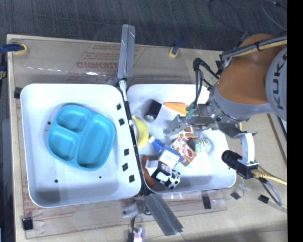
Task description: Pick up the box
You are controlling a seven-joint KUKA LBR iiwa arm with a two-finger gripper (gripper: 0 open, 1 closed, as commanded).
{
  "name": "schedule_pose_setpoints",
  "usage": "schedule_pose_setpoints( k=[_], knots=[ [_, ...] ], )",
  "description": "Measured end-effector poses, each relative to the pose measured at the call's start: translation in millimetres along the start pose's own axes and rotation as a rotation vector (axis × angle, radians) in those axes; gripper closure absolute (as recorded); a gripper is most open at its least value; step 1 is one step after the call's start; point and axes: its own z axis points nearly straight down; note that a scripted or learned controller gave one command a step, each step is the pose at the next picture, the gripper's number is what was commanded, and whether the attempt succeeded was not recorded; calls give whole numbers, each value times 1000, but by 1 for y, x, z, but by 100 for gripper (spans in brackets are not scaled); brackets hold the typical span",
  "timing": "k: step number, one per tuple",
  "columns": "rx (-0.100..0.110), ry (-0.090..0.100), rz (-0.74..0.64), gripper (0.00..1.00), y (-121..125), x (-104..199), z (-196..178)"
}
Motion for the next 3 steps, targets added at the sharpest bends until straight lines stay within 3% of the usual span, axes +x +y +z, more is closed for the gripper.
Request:
schedule_pose_setpoints(
  k=[1,2,3],
  knots=[
    [1,0,-225,0,73,-2,143],
    [-6,-6,-43,0,13,-8,189],
    [-13,-7,-53,100,16,-6,179]
  ],
)
